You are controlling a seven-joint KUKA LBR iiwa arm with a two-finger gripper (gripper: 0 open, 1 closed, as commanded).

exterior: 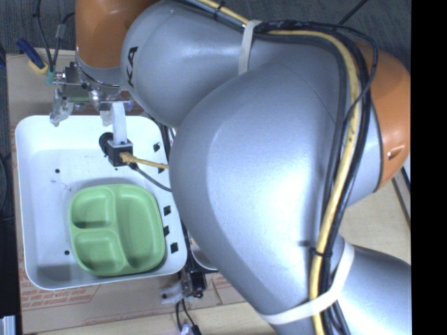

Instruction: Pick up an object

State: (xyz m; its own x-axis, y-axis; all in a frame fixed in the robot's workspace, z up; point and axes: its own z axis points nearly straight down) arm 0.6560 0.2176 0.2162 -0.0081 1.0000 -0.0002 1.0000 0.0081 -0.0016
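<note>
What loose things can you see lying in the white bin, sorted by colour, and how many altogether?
Green: 1, a divided tray with three compartments.
Total: 1 seen in the left bin; the arm hides the bench to its right.

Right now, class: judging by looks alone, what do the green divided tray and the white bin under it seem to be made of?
Green divided tray: probably moulded plastic, matt to satin; even pale green colour, rounded corners and soft-edged compartment ridges suggest this.

White bin: likely plastic too, smooth and slightly glossy; uniform white, curved rim and rounded corners, though coated metal can't be ruled out from this view.
</note>
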